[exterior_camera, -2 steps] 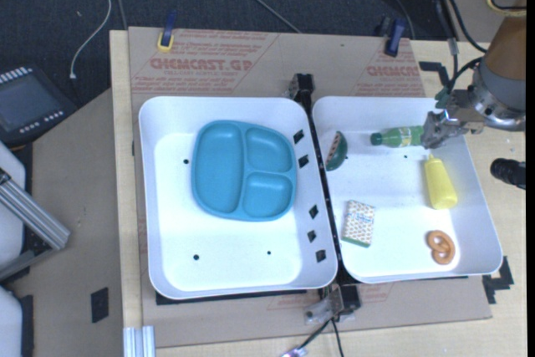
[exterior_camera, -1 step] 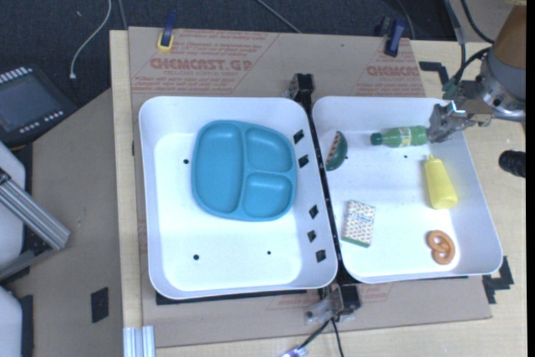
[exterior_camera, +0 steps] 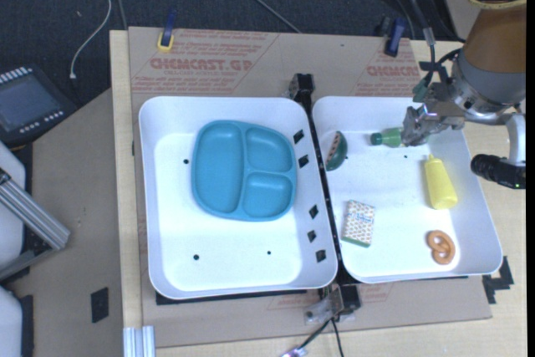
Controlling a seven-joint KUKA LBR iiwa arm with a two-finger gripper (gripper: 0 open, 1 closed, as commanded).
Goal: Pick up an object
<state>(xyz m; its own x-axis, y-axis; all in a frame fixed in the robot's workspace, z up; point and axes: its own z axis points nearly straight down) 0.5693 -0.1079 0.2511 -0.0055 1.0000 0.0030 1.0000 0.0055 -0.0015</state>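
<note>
Since the gripper (exterior_camera: 415, 128) sits low at the right bin's (exterior_camera: 481, 251) far edge, right by a small green object (exterior_camera: 386, 138), with its opening impossible to make out, it could easily just nudge that thing away and grab nothing.

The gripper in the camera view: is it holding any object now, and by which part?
It cannot be told. The gripper is low over the right bin, next to the green object, but the view does not show the object between the jaws.
</note>
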